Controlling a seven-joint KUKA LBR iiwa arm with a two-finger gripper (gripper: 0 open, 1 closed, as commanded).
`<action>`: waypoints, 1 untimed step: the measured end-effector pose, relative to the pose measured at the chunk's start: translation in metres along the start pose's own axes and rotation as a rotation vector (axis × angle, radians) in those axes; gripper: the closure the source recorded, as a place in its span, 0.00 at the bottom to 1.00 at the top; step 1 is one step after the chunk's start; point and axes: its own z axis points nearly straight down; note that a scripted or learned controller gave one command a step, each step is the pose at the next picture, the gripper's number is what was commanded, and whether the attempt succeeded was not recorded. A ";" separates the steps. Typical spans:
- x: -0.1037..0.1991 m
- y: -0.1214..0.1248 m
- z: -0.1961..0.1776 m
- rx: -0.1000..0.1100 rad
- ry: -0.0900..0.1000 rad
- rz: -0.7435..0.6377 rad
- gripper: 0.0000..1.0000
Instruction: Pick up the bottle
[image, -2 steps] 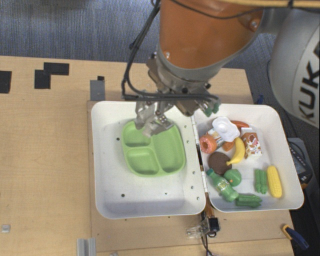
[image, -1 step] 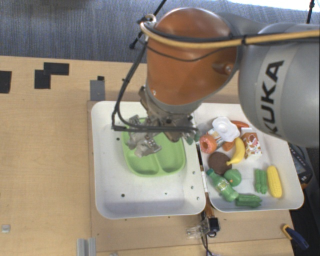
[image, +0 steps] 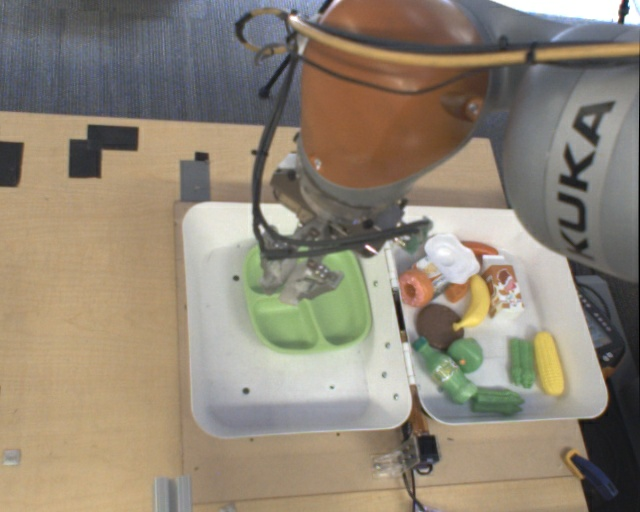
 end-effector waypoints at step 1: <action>0.018 -0.003 -0.029 0.001 -0.001 -0.161 1.00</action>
